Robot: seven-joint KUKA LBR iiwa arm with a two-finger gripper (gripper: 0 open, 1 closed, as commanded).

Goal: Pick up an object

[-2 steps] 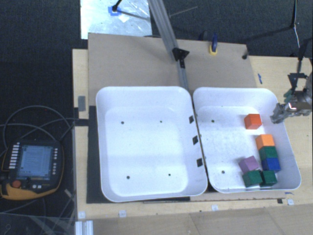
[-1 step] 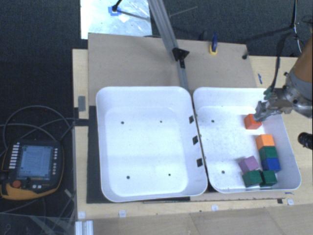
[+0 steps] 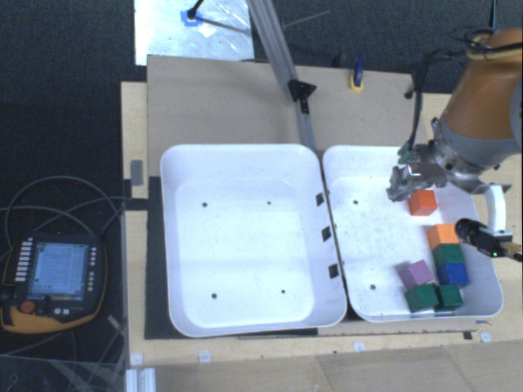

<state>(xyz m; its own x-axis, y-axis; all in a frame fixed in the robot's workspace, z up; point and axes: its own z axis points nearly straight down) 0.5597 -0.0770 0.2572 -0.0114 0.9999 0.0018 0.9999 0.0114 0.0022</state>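
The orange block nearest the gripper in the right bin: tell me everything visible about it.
The small orange cube-like block looks solid and matte, with a brighter top face and a darker side. It sits slightly turned on the floor of the shallow white right bin, toward its far right part, apart from the cluster of coloured blocks nearer the camera. The two-finger gripper hangs right beside its upper left; contact cannot be judged.

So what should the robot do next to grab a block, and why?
Probably lower the gripper a little onto the red-orange block. The gripper sits right by that block's upper-left edge in the right bin, and it lies apart from the other blocks, so it looks easiest.
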